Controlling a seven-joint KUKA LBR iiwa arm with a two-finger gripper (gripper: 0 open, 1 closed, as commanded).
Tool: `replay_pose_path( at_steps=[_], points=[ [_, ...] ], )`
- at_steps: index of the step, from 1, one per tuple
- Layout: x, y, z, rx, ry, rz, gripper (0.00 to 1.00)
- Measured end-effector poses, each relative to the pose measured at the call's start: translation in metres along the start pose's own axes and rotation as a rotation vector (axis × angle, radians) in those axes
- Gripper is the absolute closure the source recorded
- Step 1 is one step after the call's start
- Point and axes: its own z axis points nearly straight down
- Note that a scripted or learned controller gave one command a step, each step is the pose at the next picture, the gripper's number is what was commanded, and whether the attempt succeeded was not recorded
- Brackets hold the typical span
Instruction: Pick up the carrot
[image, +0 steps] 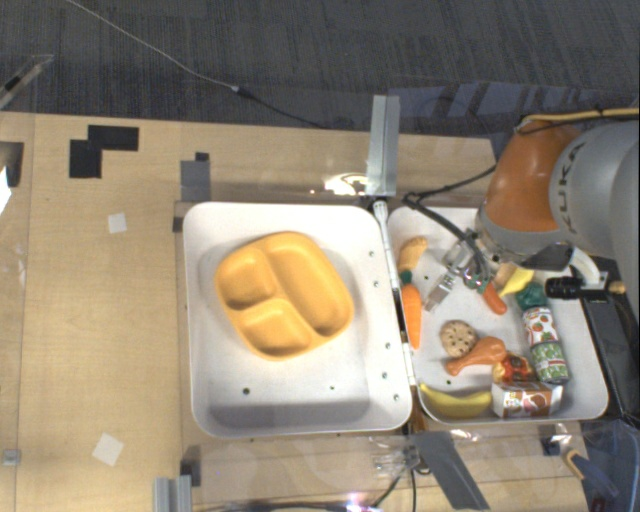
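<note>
The carrot (411, 318) is orange with a green top and lies along the left wall of the right bin (590, 395), pointing toward the front. My gripper (456, 274) hovers in the same bin, just right of the carrot's green end and apart from it. Its fingers (439, 292) are open with nothing between them. The grey arm with its orange band (525, 185) reaches in from the right and hides part of the bin's back.
Around the carrot lie a tan potato-like piece (412, 250), a cookie (458, 338), a drumstick (478, 355), a banana (455, 401), a small orange piece (495, 300) and several cans and boxes (545, 350). The left bin (215, 400) holds a yellow divided plate (285, 295).
</note>
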Motion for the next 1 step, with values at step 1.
replay_pose_path(
  at_steps=[1],
  points=[
    [0.0092, -0.0055, -0.0075, 0.008, 0.001, 0.496, 0.0]
  ],
)
